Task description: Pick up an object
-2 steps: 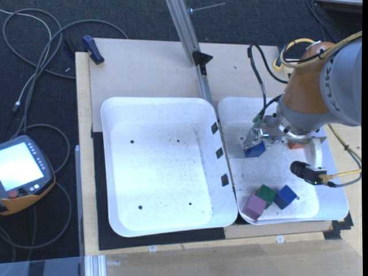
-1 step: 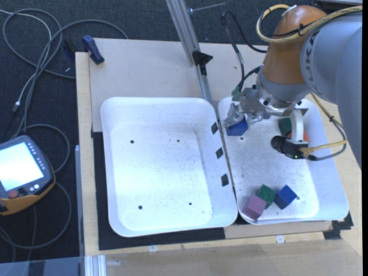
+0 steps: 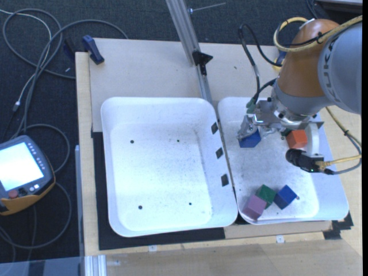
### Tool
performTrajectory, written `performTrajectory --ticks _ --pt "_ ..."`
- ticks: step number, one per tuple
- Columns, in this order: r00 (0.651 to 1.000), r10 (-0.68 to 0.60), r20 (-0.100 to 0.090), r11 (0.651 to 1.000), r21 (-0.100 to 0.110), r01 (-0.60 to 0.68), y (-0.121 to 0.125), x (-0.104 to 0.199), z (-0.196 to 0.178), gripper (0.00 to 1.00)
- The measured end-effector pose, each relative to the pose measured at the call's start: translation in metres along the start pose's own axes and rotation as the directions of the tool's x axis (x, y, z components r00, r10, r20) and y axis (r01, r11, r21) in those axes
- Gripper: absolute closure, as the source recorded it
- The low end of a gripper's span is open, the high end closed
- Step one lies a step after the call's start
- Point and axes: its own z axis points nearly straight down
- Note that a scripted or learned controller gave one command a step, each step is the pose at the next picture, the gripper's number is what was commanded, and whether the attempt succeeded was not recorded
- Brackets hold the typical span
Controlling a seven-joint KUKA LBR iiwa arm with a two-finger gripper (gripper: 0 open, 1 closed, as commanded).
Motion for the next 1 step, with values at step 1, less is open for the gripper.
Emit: performTrajectory --ticks 1 --pt "1.000 -0.013 -0.004 1.000 -0.002 0.013 -0.0013 0.0851 0.0002 1.00"
